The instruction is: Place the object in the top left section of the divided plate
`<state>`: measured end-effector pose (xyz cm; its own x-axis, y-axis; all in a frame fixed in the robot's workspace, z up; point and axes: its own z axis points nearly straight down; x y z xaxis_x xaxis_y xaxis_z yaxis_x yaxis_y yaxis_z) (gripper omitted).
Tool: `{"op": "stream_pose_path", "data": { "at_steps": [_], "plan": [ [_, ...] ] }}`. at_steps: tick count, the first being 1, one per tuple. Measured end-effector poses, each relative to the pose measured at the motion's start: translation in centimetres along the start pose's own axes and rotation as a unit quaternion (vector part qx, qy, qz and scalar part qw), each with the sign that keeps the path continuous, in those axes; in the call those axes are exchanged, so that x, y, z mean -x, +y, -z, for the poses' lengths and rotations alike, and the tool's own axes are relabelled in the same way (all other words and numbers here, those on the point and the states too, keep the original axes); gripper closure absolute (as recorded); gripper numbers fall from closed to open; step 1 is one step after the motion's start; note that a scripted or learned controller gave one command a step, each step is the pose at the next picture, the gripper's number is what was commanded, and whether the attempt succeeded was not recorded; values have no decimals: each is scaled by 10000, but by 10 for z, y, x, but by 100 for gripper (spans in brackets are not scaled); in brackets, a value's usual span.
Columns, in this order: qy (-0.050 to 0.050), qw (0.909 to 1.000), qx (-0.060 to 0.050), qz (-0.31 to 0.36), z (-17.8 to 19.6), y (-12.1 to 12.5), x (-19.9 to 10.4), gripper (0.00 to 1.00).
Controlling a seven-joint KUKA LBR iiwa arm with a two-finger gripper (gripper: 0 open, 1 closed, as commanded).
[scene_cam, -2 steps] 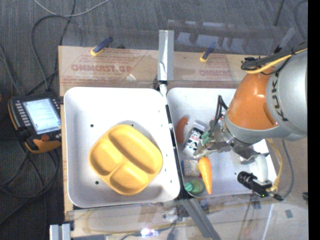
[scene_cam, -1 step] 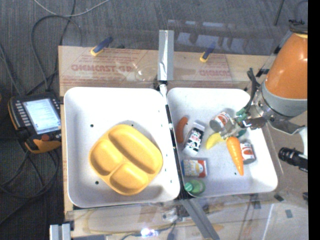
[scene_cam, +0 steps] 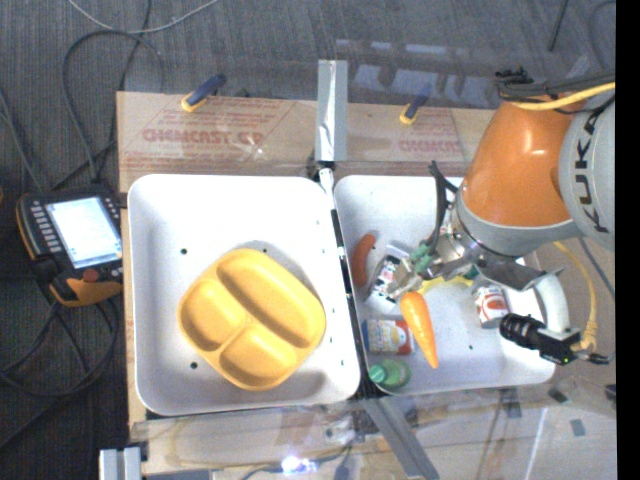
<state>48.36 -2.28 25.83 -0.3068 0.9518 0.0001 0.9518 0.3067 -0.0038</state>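
Yellow plastic marked the goal: the divided plate (scene_cam: 252, 317) lay tilted in the left bin (scene_cam: 150, 228), its three sections bare, the top left one among them. Across the metal divider, the right bin (scene_cam: 390, 213) held the clutter from which the object was to come. The gripper (scene_cam: 428, 268) hung low over that bin, just above the stalk end of an orange carrot (scene_cam: 421, 328), which lay flat on the bin floor, pointing toward the near rim. Whether the hand was spread or pinched could not be told; the arm's orange band (scene_cam: 515, 163) and wrist hid much of it, and nothing could be seen caught in it. Judging by the gripper's position, the carrot was the likely target, and the pick looked not yet made. Close neighbours crowded it: a small printed can (scene_cam: 387, 276) and a red sausage-shaped piece (scene_cam: 362, 258) near the divider, a labelled packet (scene_cam: 388, 336), a green lid (scene_cam: 388, 373), and a red-and-white carton (scene_cam: 490, 306) to the far side. Such crowding probably left little room for a clean descent.
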Motion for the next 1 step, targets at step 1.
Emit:
{"op": "stream_pose_path", "data": {
  "at_steps": [1],
  "plan": [
    [1,9984,-8,-558,-51,27,-69,100]
  ]
}}
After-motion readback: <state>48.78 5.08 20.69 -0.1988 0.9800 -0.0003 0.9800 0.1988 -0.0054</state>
